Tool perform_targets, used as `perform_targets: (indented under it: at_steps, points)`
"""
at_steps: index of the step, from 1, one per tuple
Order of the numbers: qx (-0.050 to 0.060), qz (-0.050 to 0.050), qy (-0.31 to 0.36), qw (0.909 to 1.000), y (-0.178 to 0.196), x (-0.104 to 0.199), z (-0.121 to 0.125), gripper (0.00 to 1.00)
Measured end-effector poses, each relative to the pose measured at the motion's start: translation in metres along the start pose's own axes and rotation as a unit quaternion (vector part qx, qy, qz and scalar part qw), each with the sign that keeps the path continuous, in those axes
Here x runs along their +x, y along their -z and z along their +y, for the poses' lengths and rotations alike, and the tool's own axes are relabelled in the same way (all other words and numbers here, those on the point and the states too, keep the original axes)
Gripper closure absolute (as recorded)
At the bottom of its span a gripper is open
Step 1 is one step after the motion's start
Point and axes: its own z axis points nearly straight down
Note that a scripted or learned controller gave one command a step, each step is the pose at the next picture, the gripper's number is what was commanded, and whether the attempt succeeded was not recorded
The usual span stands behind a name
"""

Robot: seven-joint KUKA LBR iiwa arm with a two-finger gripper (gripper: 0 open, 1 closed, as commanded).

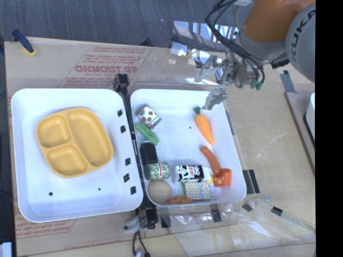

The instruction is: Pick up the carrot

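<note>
Reaching in from the right, wrist cut off at the top edge; gripper (214,98) low over the right bin (236,159) (finger spread impossible to tell), tip just above the carrot (204,128) lying free inside it

The grey arm (300,25) with its orange band reaches in from the upper right, its gripper (217,98) pointing down-left.
</note>
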Motion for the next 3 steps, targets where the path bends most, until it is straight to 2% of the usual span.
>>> perform_targets:
  at_steps: [1, 2, 3]
  points:
    - [-0.003, 0.007, -0.039, 0.9992, -0.163, 0.006, -0.015, 0.0]
    - [-0.002, 0.0, -0.089, 0.996, -0.189, 0.048, -0.032, 0.0]
    - [-0.001, -0.003, -0.084, 0.9964, -0.177, 0.045, -0.03, 1.0]
